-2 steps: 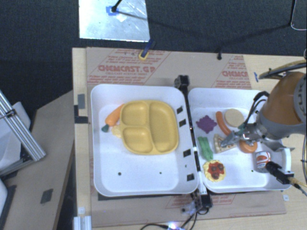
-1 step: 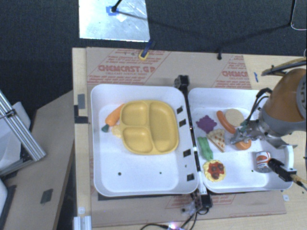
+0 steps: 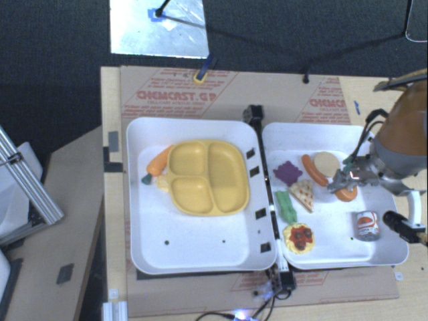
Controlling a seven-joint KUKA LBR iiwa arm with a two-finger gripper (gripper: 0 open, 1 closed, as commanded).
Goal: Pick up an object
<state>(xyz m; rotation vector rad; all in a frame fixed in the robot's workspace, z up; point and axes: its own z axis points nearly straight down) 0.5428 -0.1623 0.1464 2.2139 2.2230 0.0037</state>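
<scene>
My gripper (image 3: 343, 179) is down inside the right bin (image 3: 321, 131), near its right side. Just under it lies a small orange piece (image 3: 347, 194), touching or almost touching the gripper. A tan round bun (image 3: 327, 161) and a red sausage (image 3: 313, 168) lie just to the gripper's left. Nothing can be seen lifted off the bin floor. The grey arm with its orange band (image 3: 408, 129) comes in from the right and hides the bin's far right part.
Also in the right bin are purple grapes (image 3: 288, 172), a wedge-shaped slice (image 3: 303, 194), a green piece (image 3: 286, 206), a small round pizza (image 3: 299, 237) and a can (image 3: 366, 225). The left bin (image 3: 194, 256) holds a yellow divided plate (image 3: 204, 177) and a carrot (image 3: 158, 160).
</scene>
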